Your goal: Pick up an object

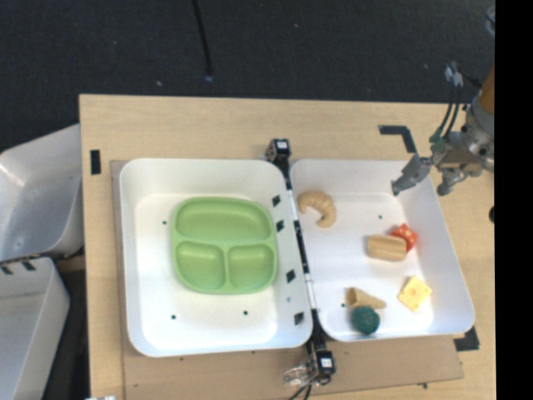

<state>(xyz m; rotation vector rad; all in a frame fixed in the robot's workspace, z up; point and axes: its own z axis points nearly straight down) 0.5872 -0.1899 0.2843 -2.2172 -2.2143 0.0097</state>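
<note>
Claw [426,180] spread apart, empty, above right bin's [441,223] 1 o'clock corner. Nearest target: bread piece [386,247] at its 7 o'clock. Centre over it, descend straight, avoid red piece [404,236] touching it.

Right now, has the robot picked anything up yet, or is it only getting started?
Only getting started. The gripper is at the far right corner of the right bin, fingers spread with nothing between them. The croissant, bread roll, cheese and green ball all lie in that bin. Choosing, grasping and lifting one remain.
</note>
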